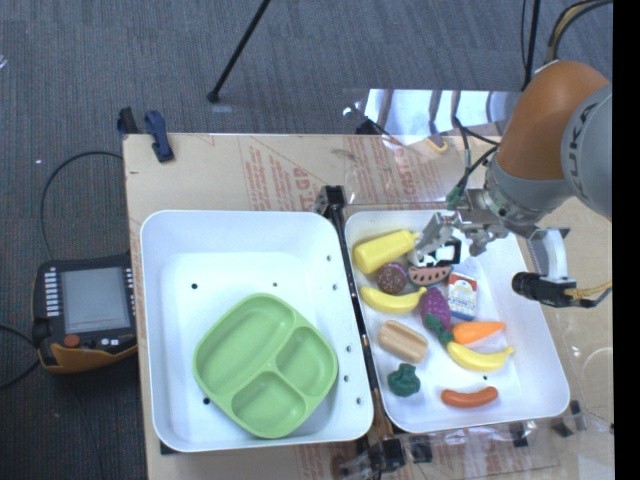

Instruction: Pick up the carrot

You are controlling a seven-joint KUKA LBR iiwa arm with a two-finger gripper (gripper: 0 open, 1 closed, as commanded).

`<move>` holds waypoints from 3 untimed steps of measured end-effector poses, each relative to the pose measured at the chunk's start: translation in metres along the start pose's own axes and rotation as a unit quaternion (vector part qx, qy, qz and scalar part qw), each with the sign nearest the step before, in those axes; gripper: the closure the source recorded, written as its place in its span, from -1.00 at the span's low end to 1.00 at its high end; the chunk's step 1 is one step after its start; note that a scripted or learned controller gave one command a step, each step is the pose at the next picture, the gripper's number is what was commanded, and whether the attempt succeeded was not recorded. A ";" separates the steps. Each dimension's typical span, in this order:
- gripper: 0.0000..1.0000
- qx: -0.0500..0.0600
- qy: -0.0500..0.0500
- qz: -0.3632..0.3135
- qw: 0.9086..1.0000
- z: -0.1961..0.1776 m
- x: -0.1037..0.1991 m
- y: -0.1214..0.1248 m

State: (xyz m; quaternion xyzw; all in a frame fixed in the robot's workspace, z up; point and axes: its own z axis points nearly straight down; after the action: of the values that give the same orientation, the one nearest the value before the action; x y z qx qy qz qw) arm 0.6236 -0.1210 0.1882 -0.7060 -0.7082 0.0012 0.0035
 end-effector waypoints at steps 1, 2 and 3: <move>-1.00 -0.004 -0.001 -0.161 0.987 0.094 -0.047 -0.065; -1.00 -0.006 0.009 -0.127 0.992 0.099 -0.068 -0.121; 1.00 -0.001 0.013 -0.121 0.993 0.093 -0.068 -0.123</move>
State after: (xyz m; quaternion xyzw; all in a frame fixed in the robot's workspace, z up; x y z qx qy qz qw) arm 0.4998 -0.1888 0.0956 -0.6152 -0.7882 -0.0086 0.0123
